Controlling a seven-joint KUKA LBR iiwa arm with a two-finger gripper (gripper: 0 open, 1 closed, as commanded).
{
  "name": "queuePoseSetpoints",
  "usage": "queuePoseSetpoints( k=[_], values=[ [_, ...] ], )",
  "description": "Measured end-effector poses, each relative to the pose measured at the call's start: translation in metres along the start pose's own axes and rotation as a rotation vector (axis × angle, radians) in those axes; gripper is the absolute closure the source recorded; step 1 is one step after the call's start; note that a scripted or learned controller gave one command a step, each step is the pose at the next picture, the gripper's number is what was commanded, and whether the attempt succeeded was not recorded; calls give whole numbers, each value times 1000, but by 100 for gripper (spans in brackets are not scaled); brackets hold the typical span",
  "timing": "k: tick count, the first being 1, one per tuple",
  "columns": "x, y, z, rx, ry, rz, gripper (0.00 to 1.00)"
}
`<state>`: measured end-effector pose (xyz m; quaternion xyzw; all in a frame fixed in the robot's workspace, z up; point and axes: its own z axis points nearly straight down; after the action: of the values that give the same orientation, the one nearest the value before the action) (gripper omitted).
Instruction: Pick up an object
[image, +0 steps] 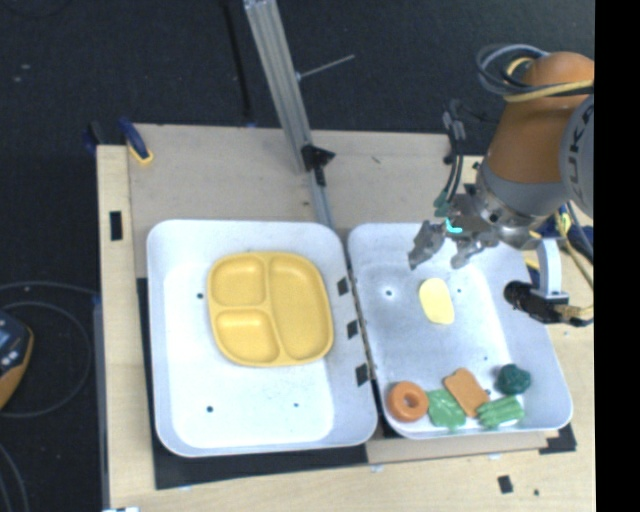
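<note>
My gripper (445, 251) hangs over the back of the right bin (395, 330), fingers spread open with nothing between them. A pale yellow oval piece (436, 301) lies on the bin floor just in front of and below the fingertips, apart from them. Along the bin's front edge sit an orange ring (407, 400), a light green piece (446, 411), an orange-brown block (466, 389), a green vegetable-shaped piece (501, 410) and a dark green lump (514, 379).
The left bin (180, 400) holds a yellow divided plate (270, 307). A slanted metal pole (285, 95) rises behind the bins. Black clips (352, 330) sit along the seam between the bins. A black fitting (530, 297) sticks out at the right bin's right side.
</note>
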<state>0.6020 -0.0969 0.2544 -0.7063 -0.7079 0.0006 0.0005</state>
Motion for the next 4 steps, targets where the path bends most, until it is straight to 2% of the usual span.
queuePoseSetpoints(
  k=[1, 3, 4],
  values=[
    [0, 1, -1, -3, 0, 0, 0],
    [-3, 5, 84, 1, -1, 3, 0],
    [-6, 12, 144, -1, -1, 4, 0]
  ],
)
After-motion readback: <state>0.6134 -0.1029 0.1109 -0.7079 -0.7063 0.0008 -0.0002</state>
